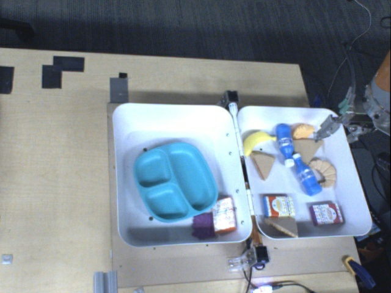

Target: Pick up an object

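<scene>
Bottle (297, 158) sits mid right bin; jaws (325, 129) hover upper right, can't tell if open, so center first.

The arm (380, 99) is cut off by the right edge; the tool's (327, 127) fingers are too small to read.

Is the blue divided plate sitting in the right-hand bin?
No. The blue divided plate lies in the left bin, while the right bin holds the bottles, the banana and the small cartons.
</scene>
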You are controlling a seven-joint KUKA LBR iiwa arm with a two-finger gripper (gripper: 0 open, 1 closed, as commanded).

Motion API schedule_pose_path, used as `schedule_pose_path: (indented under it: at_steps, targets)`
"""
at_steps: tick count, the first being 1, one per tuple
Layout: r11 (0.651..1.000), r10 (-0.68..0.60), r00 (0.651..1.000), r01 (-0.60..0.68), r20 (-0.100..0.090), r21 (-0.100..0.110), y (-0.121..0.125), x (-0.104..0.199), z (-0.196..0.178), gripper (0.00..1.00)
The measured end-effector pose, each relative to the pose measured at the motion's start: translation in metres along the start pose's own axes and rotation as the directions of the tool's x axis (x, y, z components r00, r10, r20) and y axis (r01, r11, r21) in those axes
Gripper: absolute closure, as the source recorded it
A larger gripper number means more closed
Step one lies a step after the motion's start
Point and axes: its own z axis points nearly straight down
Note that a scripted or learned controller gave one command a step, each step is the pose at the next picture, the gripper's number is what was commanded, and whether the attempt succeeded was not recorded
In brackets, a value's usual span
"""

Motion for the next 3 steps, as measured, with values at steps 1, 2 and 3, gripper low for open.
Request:
schedule_pose_path:
  at_steps: [1, 2, 3]
  targets:
    - [1.000, 0.000, 1.000, 0.000, 0.000, -0.002, 0.048, -0.013, 0.132, 0.00]
    - [1.000, -0.005, 1.000, 0.005, 0.001, -0.007, 0.050, -0.012, 0.121, 1.00]
    - [1.000, -0.006, 1.000, 0.006, 0.001, -0.006, 0.050, -0.012, 0.121, 0.00]
